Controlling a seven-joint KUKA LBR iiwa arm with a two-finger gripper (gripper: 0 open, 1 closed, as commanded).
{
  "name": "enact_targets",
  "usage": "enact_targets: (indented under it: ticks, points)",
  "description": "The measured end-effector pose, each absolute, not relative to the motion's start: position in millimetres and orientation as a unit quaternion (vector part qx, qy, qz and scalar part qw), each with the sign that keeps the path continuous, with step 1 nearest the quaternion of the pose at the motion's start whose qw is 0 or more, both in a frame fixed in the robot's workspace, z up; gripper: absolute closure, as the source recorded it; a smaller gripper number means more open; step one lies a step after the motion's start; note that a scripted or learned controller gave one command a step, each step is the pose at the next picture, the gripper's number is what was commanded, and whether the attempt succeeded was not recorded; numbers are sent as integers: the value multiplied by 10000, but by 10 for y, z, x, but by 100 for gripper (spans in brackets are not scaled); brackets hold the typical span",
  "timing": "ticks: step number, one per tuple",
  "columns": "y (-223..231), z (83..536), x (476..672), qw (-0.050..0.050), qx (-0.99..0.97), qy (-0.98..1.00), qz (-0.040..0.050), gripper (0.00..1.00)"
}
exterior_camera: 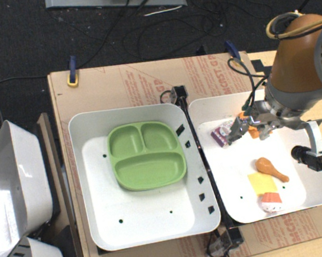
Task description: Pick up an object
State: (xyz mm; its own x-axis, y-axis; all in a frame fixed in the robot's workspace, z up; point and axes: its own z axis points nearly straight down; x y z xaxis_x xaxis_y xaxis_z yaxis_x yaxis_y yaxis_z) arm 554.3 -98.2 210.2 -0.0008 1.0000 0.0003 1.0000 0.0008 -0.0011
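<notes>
My gripper (248, 123) hangs low over the back of the right bin (313, 192), under the orange wrist band. Just to its left lies a purple and silver packet (221, 134), close to the gripper tip or touching it; I cannot tell which. A small orange piece (253, 133) shows right beneath the gripper. Nearer the front of the same bin lie a brown toy drumstick (270, 168), a yellow block (262, 183) and a small white and red object (270, 201).
The left bin (103, 222) holds a green divided plate (147, 155). A black divider with clips (195, 150) runs between the bins. Spare white bins (12, 193) stand off the bench at the left. Cables trail along the arm at the right.
</notes>
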Motion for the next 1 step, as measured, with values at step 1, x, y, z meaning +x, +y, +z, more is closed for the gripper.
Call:
enact_targets:
  ticks: [1]
  points:
    - [-1390, 1084, 5763, 1, -7083, -7059, 9, 0]
